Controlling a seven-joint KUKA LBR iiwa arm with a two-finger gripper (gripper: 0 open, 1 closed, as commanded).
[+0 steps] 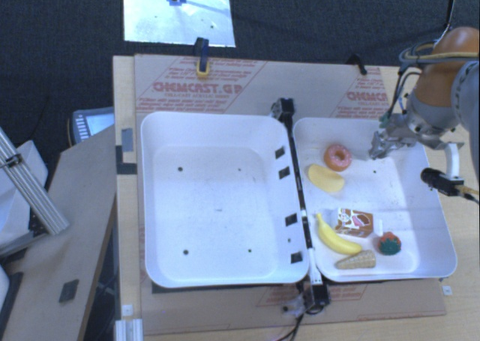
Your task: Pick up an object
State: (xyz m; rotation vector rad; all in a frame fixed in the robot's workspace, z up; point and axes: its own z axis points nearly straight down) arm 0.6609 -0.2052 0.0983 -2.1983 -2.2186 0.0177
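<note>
The right bin [420,204] holds a pink doughnut [337,157], a pale yellow lemon-like piece [325,178], a yellow banana [334,236], a small orange and white carton [354,222], a tan wedge [356,261] and a red and green berry-like toy [388,243]. My gripper [377,148] hangs at the far side of the right bin, to the right of the doughnut and apart from it. I see nothing held in it.
The left bin [217,201] lies beside the right one, with a black divider strip [294,189] and clips between them. Both bins rest on a cardboard sheet [240,81] on the bench. A yellow clamp [202,68] sits at the sheet's far edge.
</note>
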